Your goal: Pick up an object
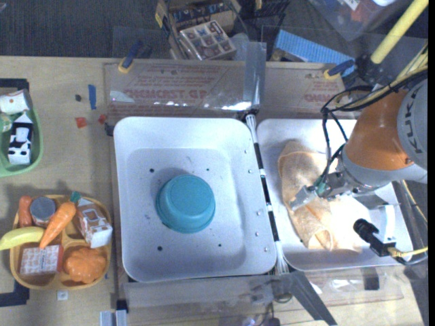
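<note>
A teal upturned bowl [185,203] sits in the middle of the left white bin [136,141]. In the right white bin [270,134] lies a tan, crumpled bread-like thing [301,170] that runs from the bin's upper left down to its front [317,231]. My gripper [307,194] hangs low over the middle of that tan thing, reaching in from the right under the orange wrist band. Its fingertips are close to or touching the tan surface, and I cannot see whether anything sits between them.
Left of the bins, a yellow tray [102,212] holds toy food: a carrot, a banana and small boxes. A green dish [34,156] stands further up the left edge. Cardboard flaps [177,87] lie behind the bins.
</note>
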You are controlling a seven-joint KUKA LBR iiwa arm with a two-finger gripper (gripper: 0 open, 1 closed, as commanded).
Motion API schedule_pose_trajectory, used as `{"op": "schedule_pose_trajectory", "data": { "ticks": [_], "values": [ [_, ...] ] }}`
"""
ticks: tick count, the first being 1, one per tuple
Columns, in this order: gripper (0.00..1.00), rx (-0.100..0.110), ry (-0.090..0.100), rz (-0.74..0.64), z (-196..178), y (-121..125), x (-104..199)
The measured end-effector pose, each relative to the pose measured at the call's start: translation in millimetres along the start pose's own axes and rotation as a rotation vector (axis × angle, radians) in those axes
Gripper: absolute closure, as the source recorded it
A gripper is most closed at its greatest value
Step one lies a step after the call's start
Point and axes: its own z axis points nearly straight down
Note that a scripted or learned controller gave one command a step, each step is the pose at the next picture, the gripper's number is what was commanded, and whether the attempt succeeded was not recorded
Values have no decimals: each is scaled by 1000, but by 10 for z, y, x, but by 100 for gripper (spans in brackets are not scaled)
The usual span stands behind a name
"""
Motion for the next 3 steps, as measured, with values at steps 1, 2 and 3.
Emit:
{"op": "schedule_pose_trajectory", "data": {
  "ticks": [1, 2, 3],
  "values": [
    [0, 4, 0, 209, -629, 305, -104],
    [0, 2, 1, -18, -1463, 431, 432],
    [0, 6, 3, -97, -805, -113, 617]
  ]
}}
